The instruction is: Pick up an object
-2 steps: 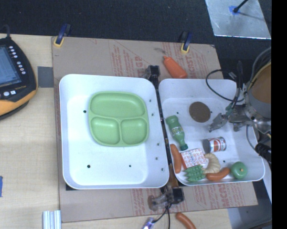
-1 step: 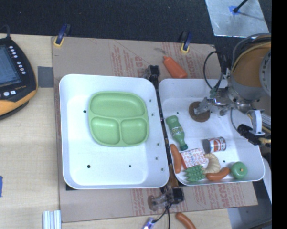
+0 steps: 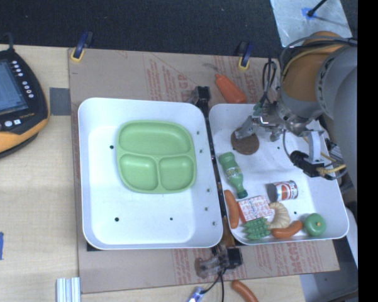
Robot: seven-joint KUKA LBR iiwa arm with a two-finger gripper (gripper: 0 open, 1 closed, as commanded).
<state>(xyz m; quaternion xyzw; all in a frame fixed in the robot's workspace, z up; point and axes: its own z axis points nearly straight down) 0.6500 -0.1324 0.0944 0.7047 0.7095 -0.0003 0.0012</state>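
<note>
- The arm (image 3: 321,74) is reaching in from the upper right of the frame; its orange band is showing above the wrist; the gripper (image 3: 255,128) is hanging over the upper left part of the right bin (image 3: 330,197).
- The fingers are sitting just above and left of a brown disc (image 3: 245,145); how far they are open cannot be told from this slant; nothing is showing between them.
- The disc is lying on the bin floor, just beside the gripper's tip; whether the two are touching cannot be told.
- A green bottle (image 3: 233,175) is lying at the left wall of the right bin, below the disc; a carrot (image 3: 231,207) is lying below the bottle.
- A can (image 3: 283,190) is lying on its side in the middle of the right bin; a box (image 3: 255,206) is lying left of it, with green veg (image 3: 256,228) just below the box.
- A croissant (image 3: 280,214) is lying below the can; a sausage (image 3: 286,231) is lying under it; a green apple (image 3: 314,224) is sitting in the lower right corner.
- The left bin (image 3: 100,219) is holding a green tray (image 3: 156,156) with three compartments, in its upper middle.
- A second carrot (image 3: 229,88) is lying on the cardboard above the right bin; a pendant (image 3: 12,102) is lying at the left edge of the frame.
</note>
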